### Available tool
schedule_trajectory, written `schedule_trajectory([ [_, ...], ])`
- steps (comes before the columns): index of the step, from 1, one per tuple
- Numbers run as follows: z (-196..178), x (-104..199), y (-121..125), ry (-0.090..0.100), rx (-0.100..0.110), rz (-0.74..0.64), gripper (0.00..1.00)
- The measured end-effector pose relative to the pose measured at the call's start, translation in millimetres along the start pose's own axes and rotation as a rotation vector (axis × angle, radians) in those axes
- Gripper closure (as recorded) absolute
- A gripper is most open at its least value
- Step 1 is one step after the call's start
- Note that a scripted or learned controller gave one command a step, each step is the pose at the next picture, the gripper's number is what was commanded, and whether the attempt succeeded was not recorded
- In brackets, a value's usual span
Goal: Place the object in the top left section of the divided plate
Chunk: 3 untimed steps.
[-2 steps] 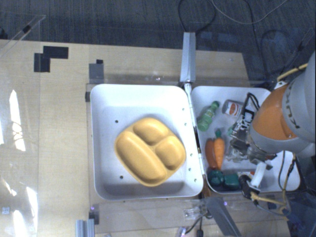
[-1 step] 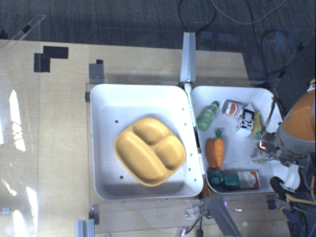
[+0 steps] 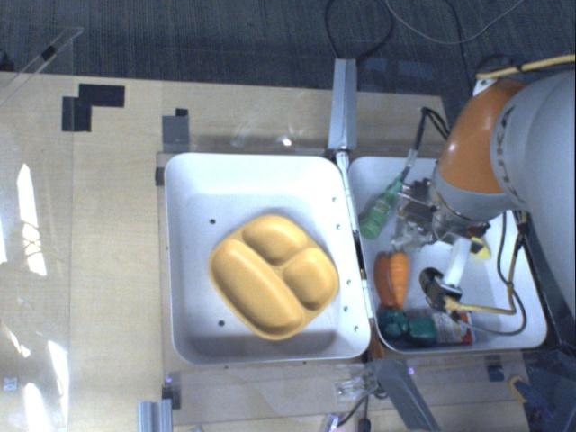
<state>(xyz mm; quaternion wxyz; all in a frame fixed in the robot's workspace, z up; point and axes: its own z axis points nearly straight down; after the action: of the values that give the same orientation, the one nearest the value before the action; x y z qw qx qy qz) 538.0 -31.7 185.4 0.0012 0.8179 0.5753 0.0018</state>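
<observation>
Right bin (image 3: 531, 327), carrot (image 3: 391, 279) just below-left of fingers (image 3: 416, 225), apart.

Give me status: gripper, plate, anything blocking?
Gripper over right bin, near carrot. Divided plate in left bin. Path looks clear.

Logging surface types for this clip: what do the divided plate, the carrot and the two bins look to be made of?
Divided plate: probably moulded plastic, yellow, smooth with a soft sheen and rounded compartments.
Carrot: likely a plastic toy, evenly orange and slightly glossy.
Left bin and right bin: white, matte, thin-walled with rounded corners; plastic or painted metal, I cannot tell which.
</observation>
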Motion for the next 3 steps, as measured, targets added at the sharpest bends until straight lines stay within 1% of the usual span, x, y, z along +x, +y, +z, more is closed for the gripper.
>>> schedule_trajectory([
  [1,1,61,-61,-0.001,0.004,-0.111,1.00],
  [2,-2,56,-47,0.000,0.001,-0.161,1.00],
  [3,1,48,-71,0.001,0.001,-0.499,1.00],
])
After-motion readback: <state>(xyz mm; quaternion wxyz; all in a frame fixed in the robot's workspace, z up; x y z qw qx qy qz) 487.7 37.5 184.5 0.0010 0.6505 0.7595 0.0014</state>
